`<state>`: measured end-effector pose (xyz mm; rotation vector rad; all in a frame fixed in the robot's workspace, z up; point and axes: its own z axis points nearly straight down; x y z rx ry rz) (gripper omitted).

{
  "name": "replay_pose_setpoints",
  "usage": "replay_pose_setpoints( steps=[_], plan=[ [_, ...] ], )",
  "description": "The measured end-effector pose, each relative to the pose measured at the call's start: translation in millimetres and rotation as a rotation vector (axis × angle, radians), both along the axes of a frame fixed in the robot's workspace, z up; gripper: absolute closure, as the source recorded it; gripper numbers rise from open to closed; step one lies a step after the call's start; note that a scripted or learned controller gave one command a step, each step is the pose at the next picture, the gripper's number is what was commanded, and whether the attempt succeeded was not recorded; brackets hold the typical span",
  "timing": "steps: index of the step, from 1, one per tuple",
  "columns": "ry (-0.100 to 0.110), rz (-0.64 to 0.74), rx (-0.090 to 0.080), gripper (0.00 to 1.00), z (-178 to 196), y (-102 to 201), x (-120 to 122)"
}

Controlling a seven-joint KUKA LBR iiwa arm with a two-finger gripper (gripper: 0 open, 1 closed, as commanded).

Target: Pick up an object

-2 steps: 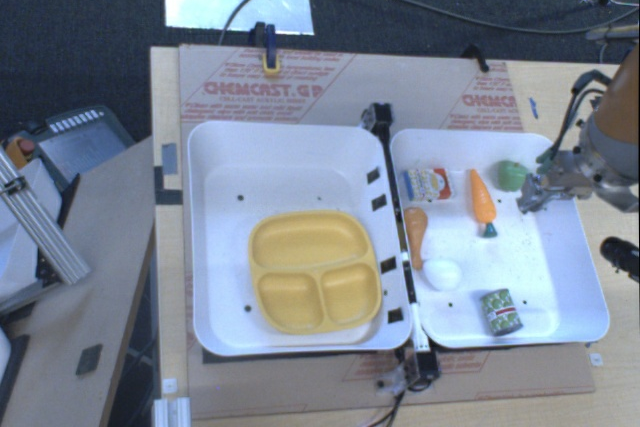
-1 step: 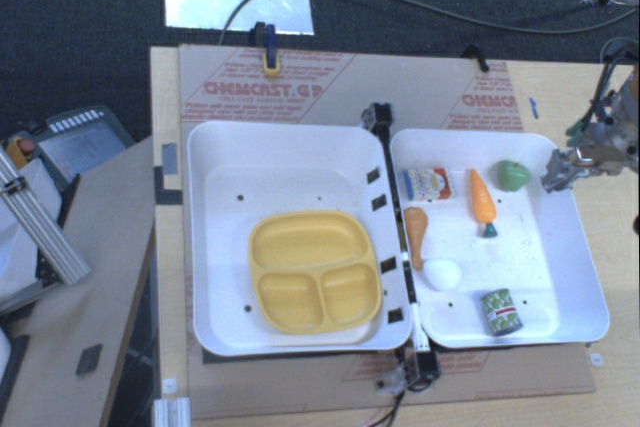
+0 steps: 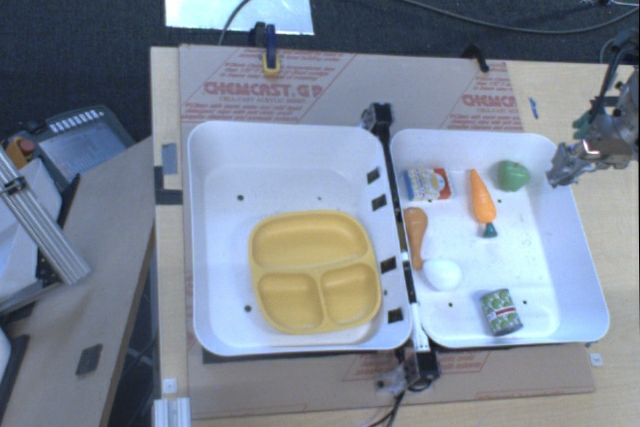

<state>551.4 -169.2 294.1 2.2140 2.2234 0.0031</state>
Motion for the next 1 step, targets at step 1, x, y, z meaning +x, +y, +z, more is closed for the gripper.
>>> replay_pose_setpoints(
  steps=[1],
  plan=[
    [0.002, 0.004, 0.001, 1.00, -0.9, 45.2, 9.8]
  ],
)
